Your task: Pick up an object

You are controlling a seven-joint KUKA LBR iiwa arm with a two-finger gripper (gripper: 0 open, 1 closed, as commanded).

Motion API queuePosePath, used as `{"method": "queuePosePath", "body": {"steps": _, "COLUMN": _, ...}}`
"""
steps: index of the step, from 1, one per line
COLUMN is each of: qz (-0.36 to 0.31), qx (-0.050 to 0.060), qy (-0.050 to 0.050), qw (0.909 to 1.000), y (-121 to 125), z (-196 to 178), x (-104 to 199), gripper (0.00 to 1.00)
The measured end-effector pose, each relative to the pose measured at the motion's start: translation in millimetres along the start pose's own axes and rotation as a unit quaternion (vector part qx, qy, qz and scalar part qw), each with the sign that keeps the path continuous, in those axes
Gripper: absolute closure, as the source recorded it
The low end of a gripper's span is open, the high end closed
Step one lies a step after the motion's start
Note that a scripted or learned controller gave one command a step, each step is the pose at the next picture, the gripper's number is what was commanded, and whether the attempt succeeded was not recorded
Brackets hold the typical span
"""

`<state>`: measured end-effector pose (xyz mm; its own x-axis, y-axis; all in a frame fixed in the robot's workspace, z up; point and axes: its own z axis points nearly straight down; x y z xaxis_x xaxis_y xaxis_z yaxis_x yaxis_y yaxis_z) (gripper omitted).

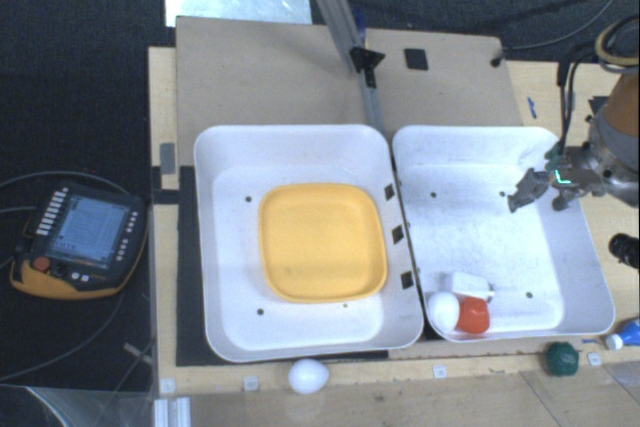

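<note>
- In the camera view, you see the gripper [541, 192] hanging over the right part of the right bin [440, 155], near its far right wall, with the grey arm [618, 140] reaching in from the right.
- Your gripper's fingers look spread, with nothing between them; a small green light glows just behind them.
- The things you could pick lie at the near edge of the right bin: a white ball [443, 310], a red-orange object [473, 316] touching it, and a small white block [469, 285] just behind them. They are well apart from the gripper.
- The left bin [225, 215] holds a yellow square plate [323, 241], lying flat in its middle.
- On the bench in front of the bins you see a white egg-shaped object [308, 376] and a dark green ball [562, 358].
- A hand-held control pendant [80, 245] lies on the floor at the left.
</note>
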<state>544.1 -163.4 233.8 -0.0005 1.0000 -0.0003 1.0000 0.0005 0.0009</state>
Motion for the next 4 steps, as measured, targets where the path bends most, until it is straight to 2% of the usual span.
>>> {"method": "queuePosePath", "body": {"steps": 1, "qz": 0.0, "qx": 0.0, "qy": 0.0, "qw": 1.0, "y": 0, "z": 0, "x": 0, "gripper": 0.0}}
{"method": "queuePosePath", "body": {"steps": 2, "qz": 0.0, "qx": 0.002, "qy": 0.0, "qw": 1.0, "y": 6, "z": 45, "x": -3, "gripper": 0.0}}
{"method": "queuePosePath", "body": {"steps": 3, "qz": 0.0, "qx": 0.003, "qy": 0.001, "qw": 1.0, "y": 4, "z": 107, "x": -1, "gripper": 0.0}}
{"method": "queuePosePath", "body": {"steps": 4, "qz": 0.0, "qx": 0.002, "qy": 0.0, "qw": 1.0, "y": 4, "z": 145, "x": -1, "gripper": 0.0}}
